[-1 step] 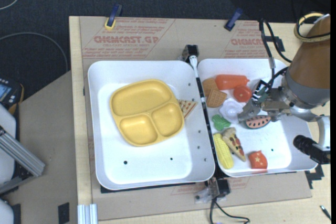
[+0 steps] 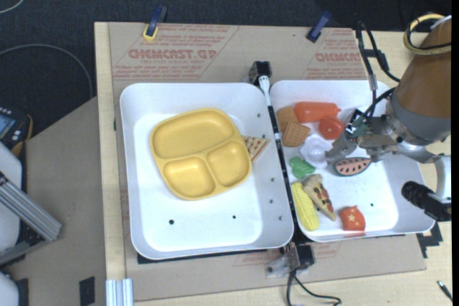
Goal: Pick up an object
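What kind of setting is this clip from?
Probably a robotics lab bench: two white bins clamped to a board, toy food such as a corn cob, and loose cables on dark carpet.

End effector [image 2: 343, 151] low, arm from right

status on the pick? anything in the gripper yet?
Done: the arm has reached into the right bin, with the gripper low among the toy food, beside the watermelon slice and the red tomato. In hand: nothing visibly between its fingers. Left: close on a piece and lift it. The yellow divided plate sits in the left bin.
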Controlling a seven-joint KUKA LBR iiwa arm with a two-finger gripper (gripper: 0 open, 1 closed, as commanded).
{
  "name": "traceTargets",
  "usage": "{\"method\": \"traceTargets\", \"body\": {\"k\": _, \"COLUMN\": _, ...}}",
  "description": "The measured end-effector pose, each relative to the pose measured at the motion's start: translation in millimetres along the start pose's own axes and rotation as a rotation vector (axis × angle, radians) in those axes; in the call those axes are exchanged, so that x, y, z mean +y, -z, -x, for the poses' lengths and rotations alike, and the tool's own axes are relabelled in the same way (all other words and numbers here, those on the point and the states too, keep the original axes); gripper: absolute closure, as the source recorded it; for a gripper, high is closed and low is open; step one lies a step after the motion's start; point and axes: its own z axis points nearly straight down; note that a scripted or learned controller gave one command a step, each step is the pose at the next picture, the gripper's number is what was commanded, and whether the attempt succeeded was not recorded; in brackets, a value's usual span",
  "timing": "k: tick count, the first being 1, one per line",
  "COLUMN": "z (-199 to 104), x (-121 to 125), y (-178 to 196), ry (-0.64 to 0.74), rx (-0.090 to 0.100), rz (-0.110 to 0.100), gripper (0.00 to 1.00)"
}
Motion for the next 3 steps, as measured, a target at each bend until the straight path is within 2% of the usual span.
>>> {"method": "traceTargets", "body": {"k": 1, "z": -1.9, "x": -9.3, "y": -59.9, "ry": -0.002, "rx": 0.002, "rz": -0.009, "gripper": 0.00}}
{"method": "traceTargets", "body": {"k": 3, "z": 6.9, "x": -9.7, "y": -137.8, "ry": -0.005, "rx": -0.006, "rz": 0.005, "gripper": 0.00}}
